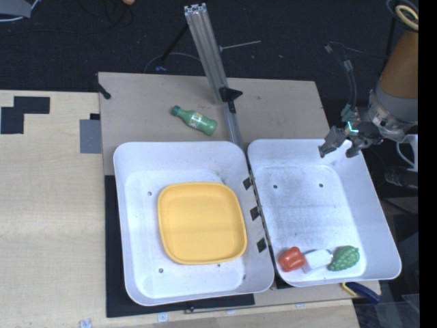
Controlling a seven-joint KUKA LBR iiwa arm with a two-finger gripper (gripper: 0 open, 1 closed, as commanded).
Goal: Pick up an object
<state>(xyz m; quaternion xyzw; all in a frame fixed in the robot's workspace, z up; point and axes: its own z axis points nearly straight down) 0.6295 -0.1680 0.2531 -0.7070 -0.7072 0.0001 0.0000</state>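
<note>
In the right bin, three small objects lie along the near edge: a red pepper-like piece, a white block and a green bunch of grapes. My gripper hangs over the right bin's far right corner, far from those objects. Its two dark fingers are spread apart with nothing between them. A yellow square plate lies flat in the left bin.
A small green bottle lies on its side on the bench behind the left bin. A slanted aluminium rail rises behind the bins' divide. Black clips join the two bins. Cables lie on the dark floor at the back.
</note>
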